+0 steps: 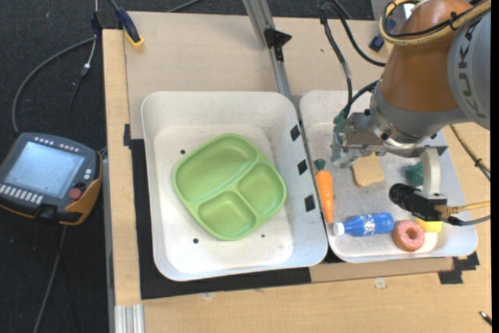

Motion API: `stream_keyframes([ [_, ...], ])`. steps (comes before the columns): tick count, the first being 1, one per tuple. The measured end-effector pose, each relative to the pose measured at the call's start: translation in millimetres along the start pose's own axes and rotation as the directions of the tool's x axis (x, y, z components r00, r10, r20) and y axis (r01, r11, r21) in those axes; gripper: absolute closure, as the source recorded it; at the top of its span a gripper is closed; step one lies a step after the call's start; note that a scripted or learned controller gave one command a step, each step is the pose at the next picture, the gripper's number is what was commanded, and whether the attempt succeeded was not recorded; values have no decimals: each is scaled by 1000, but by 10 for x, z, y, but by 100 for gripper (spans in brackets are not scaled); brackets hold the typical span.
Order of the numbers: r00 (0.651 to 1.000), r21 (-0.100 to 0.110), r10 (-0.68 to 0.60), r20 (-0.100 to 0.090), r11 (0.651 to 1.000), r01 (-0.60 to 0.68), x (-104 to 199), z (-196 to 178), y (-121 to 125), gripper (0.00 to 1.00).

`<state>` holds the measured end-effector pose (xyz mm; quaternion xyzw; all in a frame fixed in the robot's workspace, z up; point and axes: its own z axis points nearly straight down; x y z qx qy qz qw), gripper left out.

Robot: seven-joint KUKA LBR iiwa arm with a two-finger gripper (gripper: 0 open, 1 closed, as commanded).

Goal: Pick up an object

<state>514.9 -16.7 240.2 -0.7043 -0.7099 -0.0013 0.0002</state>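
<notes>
the pink donut (408, 235) and blue bottle (366, 224) sit untouched below the gripper (352, 150), which hovers just above the tan block (368, 171), nothing picked yet, can't tell its state.

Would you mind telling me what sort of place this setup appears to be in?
Most likely a robotics lab: an industrial arm reaches over two white bins of toy items on a bench, a teach pendant lies on the dark carpet beside it, and loose cables trail across the floor.
</notes>
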Motion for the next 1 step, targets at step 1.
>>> stream_keyframes([
  [1, 1000, 1, -1, -1, 1000, 1, 613, -21, 39, 100],
])
